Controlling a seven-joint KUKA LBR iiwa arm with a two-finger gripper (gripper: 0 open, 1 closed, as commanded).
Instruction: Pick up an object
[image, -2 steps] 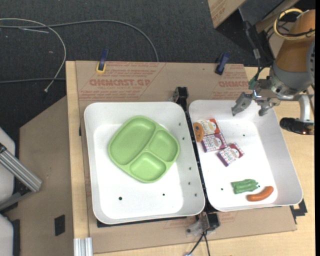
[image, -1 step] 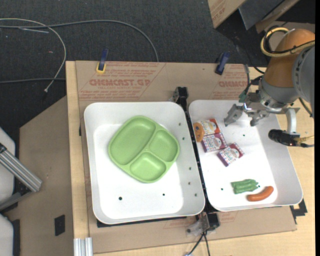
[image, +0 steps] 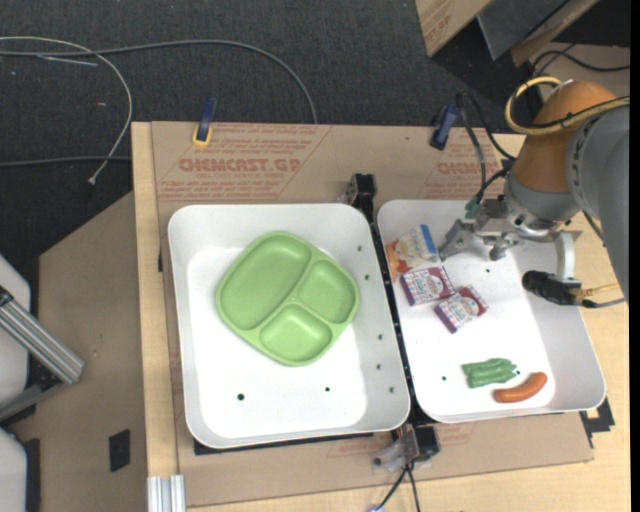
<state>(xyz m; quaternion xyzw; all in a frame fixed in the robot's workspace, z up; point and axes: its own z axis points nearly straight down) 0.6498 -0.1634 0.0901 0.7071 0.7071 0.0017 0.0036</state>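
Sausage (image: 520, 387) lies at the right bin's (image: 575, 345) 5 o'clock edge, touching a green toy (image: 488, 372). Two packets (image: 444, 296) sit mid-bin. Jaws (image: 480, 238) hover at 12 o'clock; state cannot be determined. Green tray (image: 288, 297) occupies the left bin (image: 200, 330).

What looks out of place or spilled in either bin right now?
Nothing spilled or damaged. The green divided plate sits askew in the left bin; packets, a green item and sausage lie loose in the right bin.
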